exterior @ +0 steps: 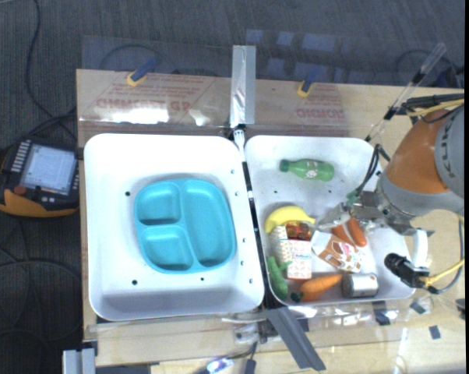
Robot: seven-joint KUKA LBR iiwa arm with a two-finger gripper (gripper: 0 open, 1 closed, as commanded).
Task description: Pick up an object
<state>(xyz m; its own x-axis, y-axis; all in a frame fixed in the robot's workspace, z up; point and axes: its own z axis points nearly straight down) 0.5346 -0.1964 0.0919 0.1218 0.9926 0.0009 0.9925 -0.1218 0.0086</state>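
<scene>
Seen from above: jaws (351, 218) low in the right bin (340, 145), at the right side of the pile; cannot tell if wide or narrow. Just at the jaws, an orange carrot-like piece (356, 232), long axis slanting down-right. Directly left, a white-orange packet (340, 253), then a banana (285, 216) and a small box (297, 259). Below-left, a carrot (322, 287) lying almost level, beside a grey can (361, 285). Further up-left, a green bottle (308, 169), neck pointing left. Far left, a blue tray (186, 223) in the left bin (110, 162).

1 fixed camera, high above bench (164, 92), looking down at slant. Both white bins (102, 209) in full view, side by side; arm (421, 162) enters from right.
</scene>
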